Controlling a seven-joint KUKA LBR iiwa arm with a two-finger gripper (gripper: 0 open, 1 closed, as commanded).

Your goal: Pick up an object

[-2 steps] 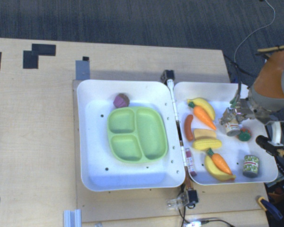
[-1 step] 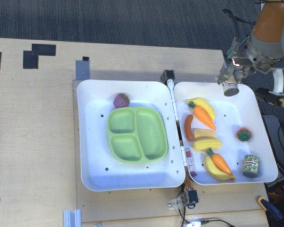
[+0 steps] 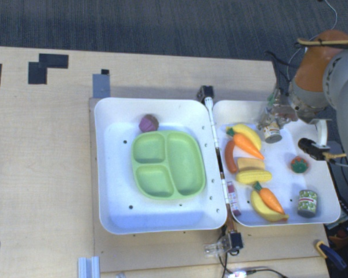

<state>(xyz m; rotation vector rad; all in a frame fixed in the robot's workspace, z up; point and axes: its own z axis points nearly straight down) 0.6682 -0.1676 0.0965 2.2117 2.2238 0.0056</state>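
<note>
the gripper (image 3: 272,131), grip state unclear, hovers just beside the upper banana (image 3: 247,134).

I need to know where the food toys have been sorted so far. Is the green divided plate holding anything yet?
Empty. All three compartments of the green divided plate show bare green; the purple toy lies outside its rim, on the left bin floor.

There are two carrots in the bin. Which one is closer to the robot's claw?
The upper carrot, lying on the banana at the top of the right bin, is closer to the claw. The other carrot lies down near the bin's bottom edge.
</note>
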